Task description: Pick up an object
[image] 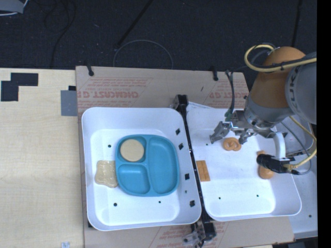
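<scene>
1. A pale wooden bench [36, 154] fills the left side, with black and grey patches near its top edge; a sheet of brown cardboard [155, 89] with printed lettering lies under the two bins.
2. Behind the bench the floor [155, 25] is dark, crossed by loose black cables (one curls into a loop).
3. The left bin [98, 211] holds a blue tray [155, 169] with three compartments. A round tan biscuit [131, 150] sits in the tray's upper left compartment. A pale, lumpy piece of bread [106, 173] lies on the bin floor, touching the tray's left edge.
4. The right bin [243, 200] holds a small orange ring-shaped pastry [232, 144] in its upper middle, a flat orange card [202, 171] close to the wall it shares with the other bin, and an orange lump [266, 172] at the right, partly under a black part.
5. The grey arm [305, 94] comes in from the right. Its gripper [234, 132] hangs low over the right bin, just above the pastry; the fingers look spread apart, with nothing between them
</scene>
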